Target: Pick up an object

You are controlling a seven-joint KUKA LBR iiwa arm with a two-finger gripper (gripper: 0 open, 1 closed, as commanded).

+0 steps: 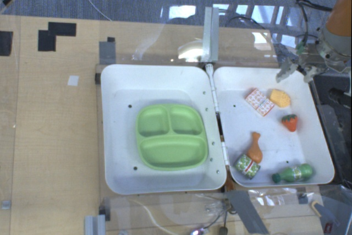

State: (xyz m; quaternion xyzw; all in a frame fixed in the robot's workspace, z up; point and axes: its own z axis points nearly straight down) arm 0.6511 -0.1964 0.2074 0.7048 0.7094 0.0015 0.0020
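Observation:
The right bin (308,143) holds several small toys. A red-and-white checked packet (259,102) and a yellow chunk (280,98) lie near its back. A red strawberry (290,122) sits at the right. An orange drumstick (254,147), a green can (248,165) and a green bottle (293,173) lie near the front. My gripper (291,71) hangs over the bin's back right corner, above and right of the yellow chunk. It is open with nothing between its fingers.
The left bin (118,118) holds a green divided plate (171,136). A metal post (211,36) stands behind the wall between the bins. Dark equipment (335,102) lies along the right bin's right side.

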